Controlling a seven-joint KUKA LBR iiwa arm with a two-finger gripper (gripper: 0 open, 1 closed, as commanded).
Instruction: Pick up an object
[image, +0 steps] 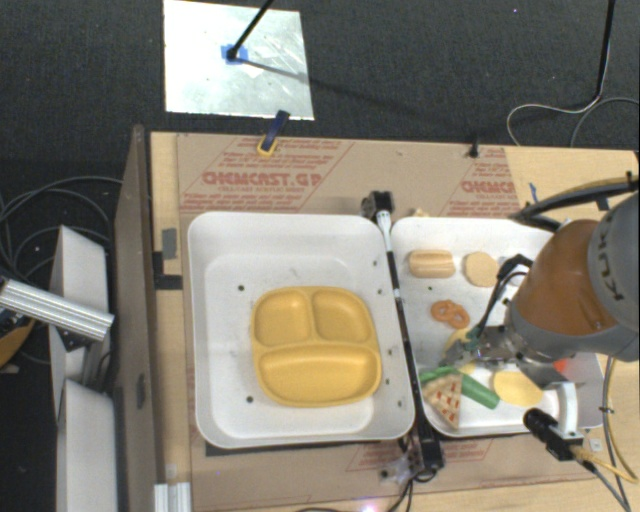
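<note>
Nearest the camera, in the right bin (560, 425), the waffle-like wedge (446, 398), green piece (462, 386) and pale yellow slice (517, 387) lie bunched together, and the gripper (478, 348) hangs just above that cluster — how wide it is spread, and whether it has hold of anything, I cannot tell. Best play, I'd judge: pick one piece, drop straight over its middle and keep clear of its neighbours. Farther back sit the pretzel (450, 313), bread roll (432, 264) and round cookie (480, 268), well spaced, with the yellow divided tray (316, 345) in the left bin (225, 330).

Even overhead light, soft shadows, glare on white bins (300, 235), slightly grainy
</note>
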